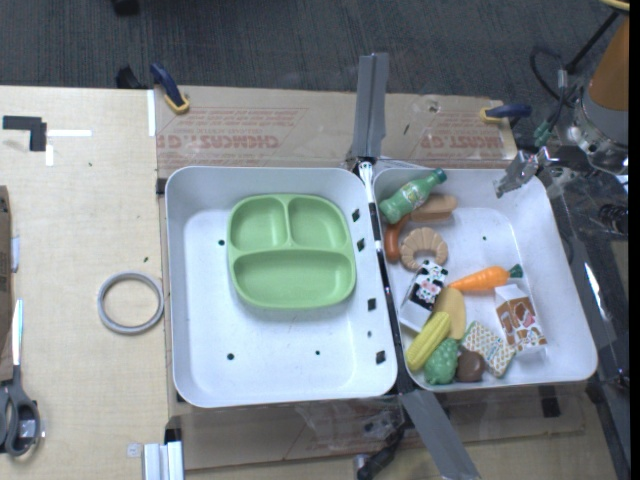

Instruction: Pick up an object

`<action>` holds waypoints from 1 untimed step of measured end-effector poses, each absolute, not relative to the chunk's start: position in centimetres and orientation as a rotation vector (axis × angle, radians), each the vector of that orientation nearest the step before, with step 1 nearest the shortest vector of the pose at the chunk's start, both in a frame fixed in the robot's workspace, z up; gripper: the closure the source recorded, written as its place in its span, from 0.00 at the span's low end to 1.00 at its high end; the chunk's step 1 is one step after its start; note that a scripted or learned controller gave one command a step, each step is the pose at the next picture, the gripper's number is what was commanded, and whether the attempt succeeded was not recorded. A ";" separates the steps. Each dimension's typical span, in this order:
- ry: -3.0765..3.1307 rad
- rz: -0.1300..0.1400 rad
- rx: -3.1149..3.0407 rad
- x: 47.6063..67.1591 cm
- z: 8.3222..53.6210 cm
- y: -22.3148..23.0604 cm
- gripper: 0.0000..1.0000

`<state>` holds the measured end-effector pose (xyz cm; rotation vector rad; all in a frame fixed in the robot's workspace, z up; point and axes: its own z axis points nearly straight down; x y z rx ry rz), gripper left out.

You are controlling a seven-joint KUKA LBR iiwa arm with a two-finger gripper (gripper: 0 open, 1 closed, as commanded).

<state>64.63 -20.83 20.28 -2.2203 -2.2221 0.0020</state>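
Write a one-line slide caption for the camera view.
Claw poised at the right bin's far corner above toy food; green divided plate sits in the left bin.

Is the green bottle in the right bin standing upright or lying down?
Lying down. The green bottle rests on its side, cap pointing toward the far right, in the right bin.

Two white bins (190, 368), one green divided plate (291, 248), one toy carrot (482, 279), one green bottle (408, 195), one tape ring (130, 301)
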 end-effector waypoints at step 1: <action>-2.007 0.002 -2.418 65.7 14.6 -22.0 0.00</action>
